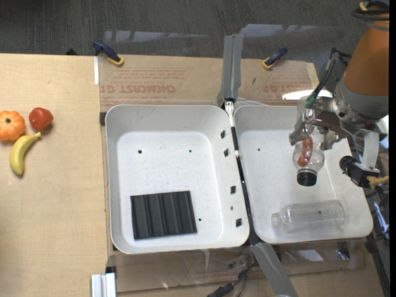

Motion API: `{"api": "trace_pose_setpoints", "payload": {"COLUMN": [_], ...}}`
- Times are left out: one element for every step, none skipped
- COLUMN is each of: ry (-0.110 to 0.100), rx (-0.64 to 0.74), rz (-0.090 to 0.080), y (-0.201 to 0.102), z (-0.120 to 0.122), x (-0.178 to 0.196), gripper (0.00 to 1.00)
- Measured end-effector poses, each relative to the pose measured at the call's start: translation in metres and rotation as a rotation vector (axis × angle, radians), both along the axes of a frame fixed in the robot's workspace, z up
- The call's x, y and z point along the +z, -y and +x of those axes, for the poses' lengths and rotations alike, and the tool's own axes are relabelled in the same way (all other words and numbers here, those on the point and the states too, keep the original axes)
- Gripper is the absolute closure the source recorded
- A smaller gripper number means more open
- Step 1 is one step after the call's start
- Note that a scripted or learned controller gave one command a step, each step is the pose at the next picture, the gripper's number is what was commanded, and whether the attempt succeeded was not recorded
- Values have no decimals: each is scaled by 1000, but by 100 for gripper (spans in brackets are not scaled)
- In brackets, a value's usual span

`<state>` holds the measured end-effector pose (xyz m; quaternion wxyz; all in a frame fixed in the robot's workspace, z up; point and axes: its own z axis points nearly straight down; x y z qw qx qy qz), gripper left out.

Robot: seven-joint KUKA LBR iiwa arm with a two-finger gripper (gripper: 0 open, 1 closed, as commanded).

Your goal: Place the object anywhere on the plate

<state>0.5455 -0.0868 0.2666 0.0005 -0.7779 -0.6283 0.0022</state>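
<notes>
While the task names a plate, the likeliest target is the dark ribbed plate, lying flat in the near part of the left bin. Left of that bin, on the wooden surface, sit an orange fruit, a red fruit and a banana. Right of the left bin is the right bin, where a clear plastic bottle lies on its side near the front wall. Above it, the gripper hangs with a small clear bottle, dark cap downward, between its jaws, apparently clamped. To do this step well, carry the small bottle high over the divider, then lower it squarely above the plate before releasing.
</notes>
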Motion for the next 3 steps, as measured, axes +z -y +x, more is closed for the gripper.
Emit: {"api": "trace_pose_setpoints", "payload": {"ry": [0,1,2], "rx": [68,399,399], "rz": [0,1,1], "y": [12,9,9], "z": [44,27,27], "x": [49,76,76], "gripper": [100,100,0]}}
